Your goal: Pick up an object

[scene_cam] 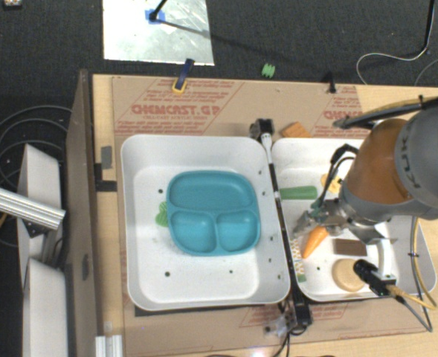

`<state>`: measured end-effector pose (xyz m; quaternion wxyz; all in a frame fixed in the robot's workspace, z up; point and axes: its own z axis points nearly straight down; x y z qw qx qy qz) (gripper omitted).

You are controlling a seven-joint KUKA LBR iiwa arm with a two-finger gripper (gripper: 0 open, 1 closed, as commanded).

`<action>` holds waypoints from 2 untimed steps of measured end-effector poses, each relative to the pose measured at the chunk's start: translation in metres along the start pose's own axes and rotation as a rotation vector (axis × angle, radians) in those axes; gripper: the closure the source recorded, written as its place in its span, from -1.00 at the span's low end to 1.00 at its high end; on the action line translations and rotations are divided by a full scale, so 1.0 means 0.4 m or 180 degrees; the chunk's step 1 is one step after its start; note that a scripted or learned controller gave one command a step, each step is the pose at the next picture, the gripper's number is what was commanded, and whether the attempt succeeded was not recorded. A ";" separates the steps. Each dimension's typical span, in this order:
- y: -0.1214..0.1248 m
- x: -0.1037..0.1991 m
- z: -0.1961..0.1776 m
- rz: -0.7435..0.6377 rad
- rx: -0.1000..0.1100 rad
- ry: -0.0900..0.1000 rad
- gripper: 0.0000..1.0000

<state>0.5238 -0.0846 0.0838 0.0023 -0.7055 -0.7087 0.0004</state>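
My gripper [311, 222] hangs low over the left part of the right bin [302, 153], with the grey arm and its orange band reaching in from the right. An orange carrot-like piece [315, 240] lies tilted just below the gripper, very close to it; whether they touch is unclear. A green stick [298, 193] lies above the gripper near the bin's left wall. A brown block [349, 248] and a tan round disc [346, 274] sit to the lower right, partly under the arm.
The left bin [140, 199] bears a blue divided plate [213, 211] with a small green thing [161, 216] peeking out at its left edge. An orange block [295, 130] lies on the cardboard behind the right bin. A dark divider [276, 199] runs between the bins.
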 end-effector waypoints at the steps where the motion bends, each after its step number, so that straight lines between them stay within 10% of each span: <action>1: 0.008 -0.004 -0.029 0.0004 -0.0025 -0.0005 1.00; 2: 0.204 0.142 -0.268 -0.0026 -0.0065 -0.0006 1.00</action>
